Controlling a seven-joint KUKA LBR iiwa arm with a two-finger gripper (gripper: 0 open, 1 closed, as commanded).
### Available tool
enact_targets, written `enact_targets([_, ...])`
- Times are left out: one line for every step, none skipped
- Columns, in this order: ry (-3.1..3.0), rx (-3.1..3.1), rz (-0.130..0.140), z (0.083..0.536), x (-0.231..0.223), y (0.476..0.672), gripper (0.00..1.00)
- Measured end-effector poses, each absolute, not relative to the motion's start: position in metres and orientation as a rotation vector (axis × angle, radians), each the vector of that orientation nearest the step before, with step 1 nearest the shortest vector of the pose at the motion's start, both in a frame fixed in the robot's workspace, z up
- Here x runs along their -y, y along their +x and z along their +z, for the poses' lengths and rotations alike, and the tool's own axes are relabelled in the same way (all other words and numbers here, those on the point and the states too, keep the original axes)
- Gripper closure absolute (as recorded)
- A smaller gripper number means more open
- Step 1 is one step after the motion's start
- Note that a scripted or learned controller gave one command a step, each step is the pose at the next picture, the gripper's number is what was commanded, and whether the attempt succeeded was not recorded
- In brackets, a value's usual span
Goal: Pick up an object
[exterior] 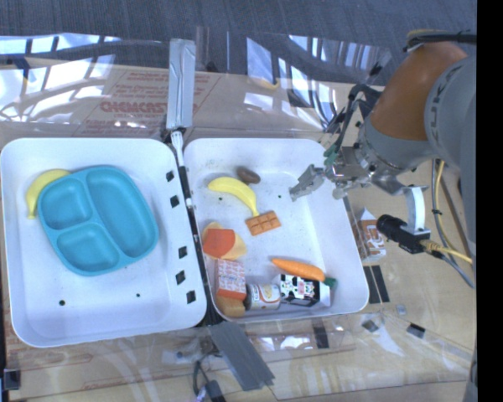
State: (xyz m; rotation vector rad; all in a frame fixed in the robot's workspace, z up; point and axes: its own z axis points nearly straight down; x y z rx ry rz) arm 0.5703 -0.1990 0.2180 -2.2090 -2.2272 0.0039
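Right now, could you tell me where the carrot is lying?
The carrot lies in the right bin, toward its lower right corner, just above the milk carton and below the waffle.

tray point(101, 218) in left bin point(17, 308) — banana point(233, 191) in right bin point(339, 262)

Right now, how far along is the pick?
Nothing looks picked yet: the banana, waffle piece and carrot all lie in the right bin. The gripper sits over that bin's upper right area with nothing visibly between its fingers. Descent, grasp and lift remain.
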Motion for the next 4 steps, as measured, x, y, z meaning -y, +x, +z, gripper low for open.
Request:
enact_targets([-2.029,2.406,-0.006,0.097,0.132,0.584,0.00])
enact_targets([-2.029,2.411,-0.005,0.108,0.133,0.586,1.00])
enact_targets([-2.027,2.411,-0.004,0.108,0.133,0.585,0.00])
enact_targets([-2.301,2.137,0.002,0.091,0.112,0.643,0.00])
